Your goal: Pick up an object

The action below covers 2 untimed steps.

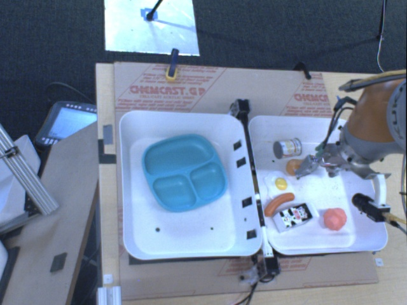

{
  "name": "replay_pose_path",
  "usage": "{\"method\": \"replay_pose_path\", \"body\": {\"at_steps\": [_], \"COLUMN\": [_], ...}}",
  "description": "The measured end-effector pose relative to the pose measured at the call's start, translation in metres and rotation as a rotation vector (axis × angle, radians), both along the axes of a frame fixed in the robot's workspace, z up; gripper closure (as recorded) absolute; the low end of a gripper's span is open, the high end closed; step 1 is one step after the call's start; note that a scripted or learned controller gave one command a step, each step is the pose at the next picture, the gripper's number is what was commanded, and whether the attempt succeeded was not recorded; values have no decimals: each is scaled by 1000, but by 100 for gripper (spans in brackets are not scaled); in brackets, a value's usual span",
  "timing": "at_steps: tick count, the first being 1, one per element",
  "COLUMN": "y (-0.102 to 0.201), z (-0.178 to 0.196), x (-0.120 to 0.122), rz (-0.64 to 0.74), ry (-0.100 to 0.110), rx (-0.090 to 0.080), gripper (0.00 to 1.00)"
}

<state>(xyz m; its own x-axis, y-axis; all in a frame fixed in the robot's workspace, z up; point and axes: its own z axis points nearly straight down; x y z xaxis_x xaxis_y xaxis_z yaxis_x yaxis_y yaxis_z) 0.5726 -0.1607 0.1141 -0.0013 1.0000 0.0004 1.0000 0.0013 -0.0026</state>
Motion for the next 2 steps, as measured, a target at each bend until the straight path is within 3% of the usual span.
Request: {"method": "replay_pose_path", "body": {"at_steps": [1, 2], "y": [0, 0], "z": [-31, -19], "x": [0, 2], "rz": [0, 1], "ry": [-2, -6], "rx": [0, -2], "gripper": [0, 100]}}
